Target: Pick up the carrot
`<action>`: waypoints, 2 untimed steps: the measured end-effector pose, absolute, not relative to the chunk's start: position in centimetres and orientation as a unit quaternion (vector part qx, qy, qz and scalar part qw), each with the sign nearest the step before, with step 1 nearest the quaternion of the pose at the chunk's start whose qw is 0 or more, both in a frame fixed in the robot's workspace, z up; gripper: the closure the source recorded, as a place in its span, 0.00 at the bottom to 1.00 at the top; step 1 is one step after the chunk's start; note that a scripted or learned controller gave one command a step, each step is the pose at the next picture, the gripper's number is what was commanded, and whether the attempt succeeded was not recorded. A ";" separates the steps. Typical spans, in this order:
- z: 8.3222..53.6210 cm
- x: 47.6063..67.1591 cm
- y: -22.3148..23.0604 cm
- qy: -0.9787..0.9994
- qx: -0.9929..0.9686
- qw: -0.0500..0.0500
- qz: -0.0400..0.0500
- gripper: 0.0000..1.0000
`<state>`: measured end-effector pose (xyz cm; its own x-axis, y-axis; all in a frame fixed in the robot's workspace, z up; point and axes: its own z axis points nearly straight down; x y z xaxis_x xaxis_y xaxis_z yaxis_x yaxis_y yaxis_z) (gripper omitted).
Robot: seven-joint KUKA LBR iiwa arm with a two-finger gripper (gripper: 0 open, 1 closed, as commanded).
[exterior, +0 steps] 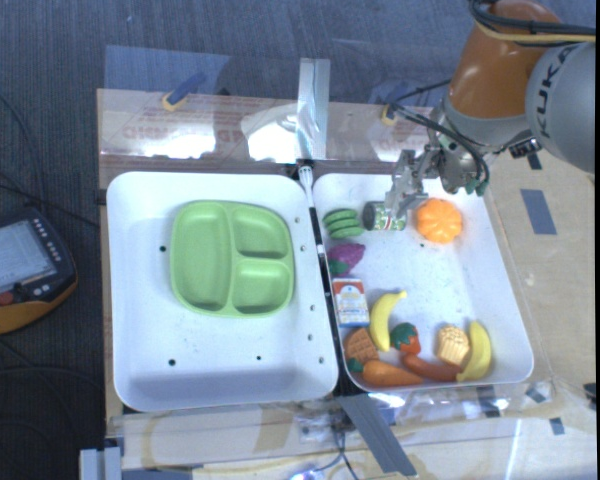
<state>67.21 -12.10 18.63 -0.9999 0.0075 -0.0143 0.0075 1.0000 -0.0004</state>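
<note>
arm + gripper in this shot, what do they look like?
Grey KUKA arm with black lettering on its shell and a glossy orange band above the wrist. Thin black cables loop over the band and run along the wrist. The gripper is small, bare grey metal with dark parts.

The middle of the right bin [505, 268] lies open, a bare white stretch with room to come down. The near edge is packed: the carrot [388, 374] lies tight along the front wall, a second carrot [430, 368] touching it, a banana [382, 318] just above, a strawberry [407, 338] and a corn piece [452, 345] crowding in. A small carton [350, 301] guards the divider side. At the far end, the hand [405, 196] hangs by a small can [385, 217] and an orange pumpkin [439, 220].
</note>
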 end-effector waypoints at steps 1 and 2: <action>14.3 59.0 -18.0 1.000 0.002 -0.001 -0.001 1.00; 20.7 64.8 -22.3 1.000 0.012 0.005 -0.002 1.00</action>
